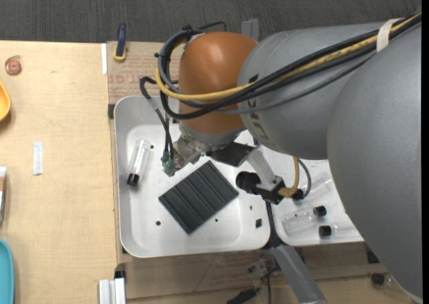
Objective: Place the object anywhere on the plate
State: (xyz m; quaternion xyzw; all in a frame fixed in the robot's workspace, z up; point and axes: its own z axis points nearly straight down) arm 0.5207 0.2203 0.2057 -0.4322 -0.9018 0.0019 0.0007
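2 white bins side by side on the bench, with the left bin (141, 229) holding the pieces of interest. Taking the dark ribbed plate (199, 195) as the target: lies flat on the bin floor, turned askew, ribs running from about 8 o'clock to 2 o'clock. Taking the clear vial (137, 161) as the likeliest object: lies on its side near the bin's 9 o'clock wall, apart from the plate, long axis close to 12 to 6 o'clock with a slight lean toward 1, black cap at the 6 o'clock end. Not yet on the plate, so probably an early stage of the task. As for the gripper (178, 157), hangs under the orange wrist band (211, 82), just beside the plate's 11 o'clock corner. Cannot tell whether released or clenched, being hidden by the wrist. Seen from the gripper, vial at 9 o'clock and near, plate at 5 o'clock and nearer. Suggests a short shift toward 9 o'clock first, a grasp across the vial's narrow width along the 9 to 3 o'clock line, then a carry toward 4 o'clock onto the slab. Worth watching: round glass, apt to roll toward 9 or 3 o'clock if nudged off centre. More capped vials (315, 214) in the right bin (295, 232) at 3 o'clock, under the arm, well apart from the plate and probably less handy.
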